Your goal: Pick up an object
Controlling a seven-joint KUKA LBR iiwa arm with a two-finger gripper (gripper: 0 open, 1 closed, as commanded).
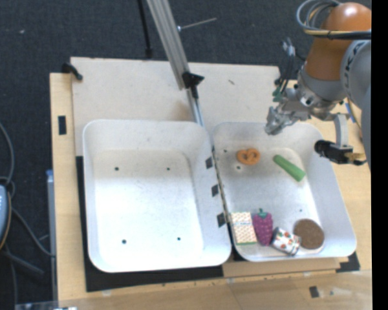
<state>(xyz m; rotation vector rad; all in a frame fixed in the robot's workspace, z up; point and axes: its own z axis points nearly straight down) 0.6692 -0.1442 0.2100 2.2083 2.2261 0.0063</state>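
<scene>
above the right bin's (339, 202) far rim hung the gripper (275, 125), finger spread impossible to tell; a green cylinder (289, 166) lay just nearer. descending there, it might strike the rim and miss.

Green cylinder (289, 167); brown disc (308, 233)

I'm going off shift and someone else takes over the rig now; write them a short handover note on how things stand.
Gripper: above the far rim of the right white bin, nothing seen in it.
In that bin: orange round toy, green cylinder, pale patterned box, magenta berry-shaped toy, small red-and-white can, brown disc.
Left white bin: beside it.
Done: no object lifted.
Left: descend, grasp an object, raise it; the green cylinder and orange toy lie closest.
</scene>
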